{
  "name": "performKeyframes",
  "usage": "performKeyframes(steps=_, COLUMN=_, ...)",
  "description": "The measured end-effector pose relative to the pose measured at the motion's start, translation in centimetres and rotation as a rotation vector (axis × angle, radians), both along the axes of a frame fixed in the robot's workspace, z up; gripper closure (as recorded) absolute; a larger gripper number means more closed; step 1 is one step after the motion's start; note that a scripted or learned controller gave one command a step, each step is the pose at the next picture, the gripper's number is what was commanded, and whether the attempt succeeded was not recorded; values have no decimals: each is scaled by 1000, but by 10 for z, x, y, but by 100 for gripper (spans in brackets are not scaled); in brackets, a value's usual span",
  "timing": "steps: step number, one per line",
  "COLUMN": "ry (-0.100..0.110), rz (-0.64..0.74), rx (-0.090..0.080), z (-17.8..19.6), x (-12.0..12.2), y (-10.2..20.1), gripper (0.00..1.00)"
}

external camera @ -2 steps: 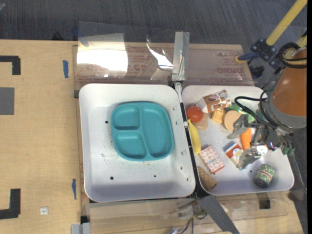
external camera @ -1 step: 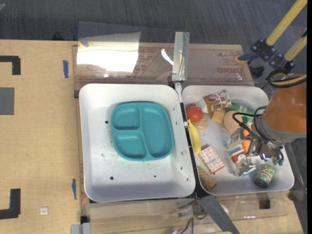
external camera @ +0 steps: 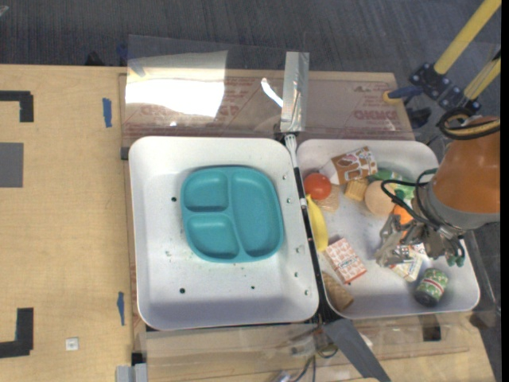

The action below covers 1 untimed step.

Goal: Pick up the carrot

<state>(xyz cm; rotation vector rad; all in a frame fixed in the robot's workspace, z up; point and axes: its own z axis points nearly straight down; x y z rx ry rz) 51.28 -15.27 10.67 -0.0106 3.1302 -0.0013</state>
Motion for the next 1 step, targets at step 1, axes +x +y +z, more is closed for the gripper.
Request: performKeyframes(steps=1, ry=-4, rz=145, rx=-4, z=118, x=50, y=-6, gripper=100)
